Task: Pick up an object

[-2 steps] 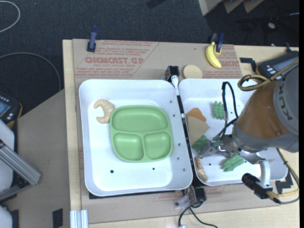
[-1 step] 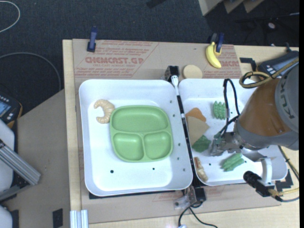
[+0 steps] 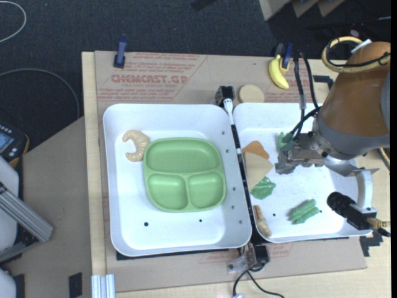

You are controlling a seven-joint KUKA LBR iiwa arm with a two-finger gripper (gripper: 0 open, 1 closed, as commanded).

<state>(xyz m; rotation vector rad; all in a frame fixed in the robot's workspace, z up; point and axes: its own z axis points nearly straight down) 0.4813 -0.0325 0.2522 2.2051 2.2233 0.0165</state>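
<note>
Gripper (image 3: 291, 163) sits low in right white bin (image 3: 322, 231), at its upper middle. Finger state: cannot tell. Likely candidates lie loose near it: orange wedge-shaped piece (image 3: 255, 149), green leafy piece (image 3: 263, 187), green ridged piece (image 3: 303, 212). Left bin (image 3: 124, 228) holds green three-compartment plastic tray (image 3: 184, 173) and tan croissant (image 3: 136, 144).

The two bins (image 3: 124, 228) are white. A light green tray (image 3: 184, 174) and a tan croissant (image 3: 135, 143) are in one; green toys (image 3: 303, 212) and an orange wedge (image 3: 255, 149) are in the other. A yellow banana (image 3: 278, 73) lies on the brown desk (image 3: 161, 73).
</note>
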